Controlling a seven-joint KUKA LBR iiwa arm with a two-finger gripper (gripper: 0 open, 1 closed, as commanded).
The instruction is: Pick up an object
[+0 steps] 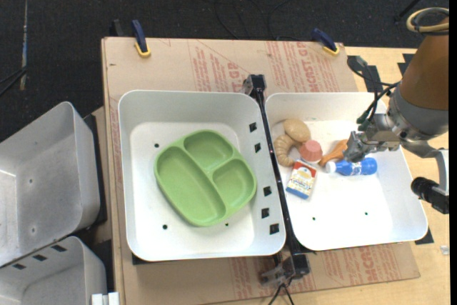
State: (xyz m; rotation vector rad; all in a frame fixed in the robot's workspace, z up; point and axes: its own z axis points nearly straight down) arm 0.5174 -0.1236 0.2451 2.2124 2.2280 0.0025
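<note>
Brown board — dark floor

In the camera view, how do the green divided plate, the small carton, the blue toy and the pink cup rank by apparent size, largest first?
1. Green divided plate, by far the largest.
2. Small carton.
3. Blue toy and pink cup: they look about alike, and the gripper partly covers the blue toy, so I do not rank them.

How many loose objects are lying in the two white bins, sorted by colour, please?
Green: 1, the divided plate in the left bin
Tan: 1, the lumpy piece
Pink: 1, the small cup
Orange: 1, the thin piece
Blue: 1, the toy
Red, white and blue: 1, the small carton
Total: 6
</note>
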